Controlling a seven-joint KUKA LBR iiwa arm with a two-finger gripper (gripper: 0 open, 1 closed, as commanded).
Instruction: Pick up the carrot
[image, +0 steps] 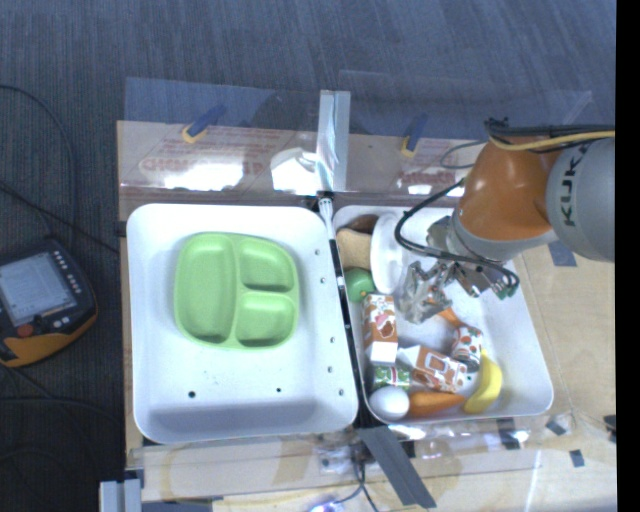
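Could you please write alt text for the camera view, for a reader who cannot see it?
The arm's end effector hangs over the cluttered right bin, where a carrot lies by a banana and an egg. The left bin holds a green divided plate.

Glossy white plastic bins, matt green plastic tray
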